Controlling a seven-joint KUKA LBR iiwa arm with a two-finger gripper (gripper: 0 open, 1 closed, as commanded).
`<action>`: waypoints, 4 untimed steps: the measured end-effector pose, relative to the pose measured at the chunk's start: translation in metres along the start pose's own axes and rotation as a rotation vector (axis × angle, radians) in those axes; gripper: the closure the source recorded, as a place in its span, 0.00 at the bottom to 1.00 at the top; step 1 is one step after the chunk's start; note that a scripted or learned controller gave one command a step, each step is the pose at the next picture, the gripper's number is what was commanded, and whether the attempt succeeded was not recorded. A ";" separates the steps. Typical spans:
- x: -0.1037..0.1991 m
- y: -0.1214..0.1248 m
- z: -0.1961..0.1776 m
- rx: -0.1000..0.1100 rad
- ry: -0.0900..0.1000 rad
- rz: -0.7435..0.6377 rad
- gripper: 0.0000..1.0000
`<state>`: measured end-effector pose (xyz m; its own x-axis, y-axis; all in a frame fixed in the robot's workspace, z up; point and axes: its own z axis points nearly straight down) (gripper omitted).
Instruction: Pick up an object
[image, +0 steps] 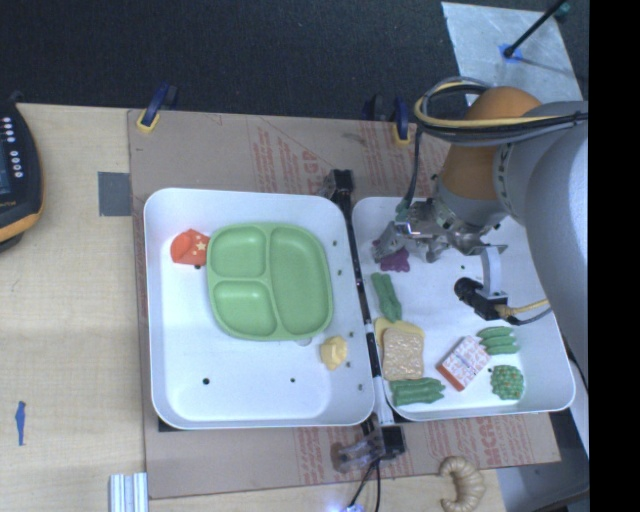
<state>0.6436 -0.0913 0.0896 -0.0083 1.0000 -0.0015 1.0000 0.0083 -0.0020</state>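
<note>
Taking the right bin (540, 400) as landmark: along its near edge lie green beans (417, 391), a cracker (403, 352), a red-and-white packet (464, 362) and a green cluster (507, 381). Farther in lies a green pod (386, 296). At its far left corner sits a purple piece (397, 260), just beneath the end effector (412, 236). The risk, I judge, is the bin wall crowding the grasp, so the piece slips aside. I cannot tell how far the end effector is open, nor whether it holds anything.

The arm (520, 150) covers the far right part of the right bin (540, 405). The gripper (400, 245) partly hides a purple object (397, 262), identity indeterminate. Finger state is not discernible.
</note>
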 end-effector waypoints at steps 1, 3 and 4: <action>-0.002 -0.001 -0.014 0.001 0.000 0.001 1.00; -0.003 -0.001 -0.024 0.002 -0.001 -0.001 1.00; -0.003 -0.001 -0.024 0.002 -0.001 -0.002 0.00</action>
<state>0.6428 -0.0939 0.1136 -0.0099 0.9999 -0.0023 0.9999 0.0099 -0.0045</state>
